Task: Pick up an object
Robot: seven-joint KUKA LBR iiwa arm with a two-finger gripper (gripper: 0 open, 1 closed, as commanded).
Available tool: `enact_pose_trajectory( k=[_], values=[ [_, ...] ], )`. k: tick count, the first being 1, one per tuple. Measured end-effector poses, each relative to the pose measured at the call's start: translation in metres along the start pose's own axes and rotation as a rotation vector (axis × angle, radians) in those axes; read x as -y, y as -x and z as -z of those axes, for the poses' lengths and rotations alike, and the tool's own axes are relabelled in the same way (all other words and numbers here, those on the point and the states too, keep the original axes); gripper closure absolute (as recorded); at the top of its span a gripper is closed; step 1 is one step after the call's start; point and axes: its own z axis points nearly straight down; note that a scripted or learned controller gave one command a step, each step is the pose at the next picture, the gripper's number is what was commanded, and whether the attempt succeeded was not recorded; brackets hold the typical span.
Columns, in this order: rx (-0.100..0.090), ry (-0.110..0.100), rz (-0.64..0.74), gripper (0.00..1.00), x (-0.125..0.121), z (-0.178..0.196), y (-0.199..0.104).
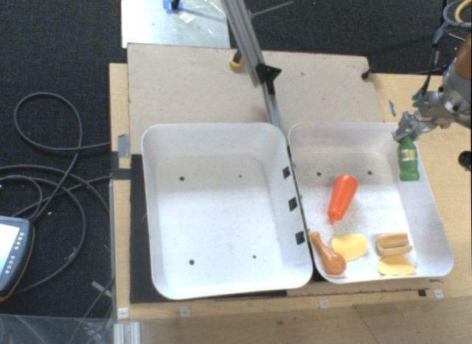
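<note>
Lifting: we judge the pick to be in its carry stage, with the gripper at the right bin's far right edge and a green bottle hanging from it.
Pincer: we see it clamped on the top of the green bottle, whose body hangs down below the fingers.
Bottle: it sits upright over the bin's right wall, well apart from the other things, and we cannot tell whether its base is touching the wall or just clear of it.
Arm: it reaches in from the right, its orange band above the wrist.
Other things: an orange bottle lies near the bin's middle; a drumstick, a yellow piece, a hot dog and a second yellow piece lie along the near edge.
Left bin: it stands just beside the right one.
Next move: we think a straight, steady rise is called for, since the hold is only on the narrow top and a swing could loosen it.
</note>
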Motion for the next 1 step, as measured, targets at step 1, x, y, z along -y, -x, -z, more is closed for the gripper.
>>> enact_pose_trajectory(
  k=[1],
  values=[
    [-0.001, -0.002, 0.003, 1.0, -0.0019, 0.0359, 0.0004]
  ],
)
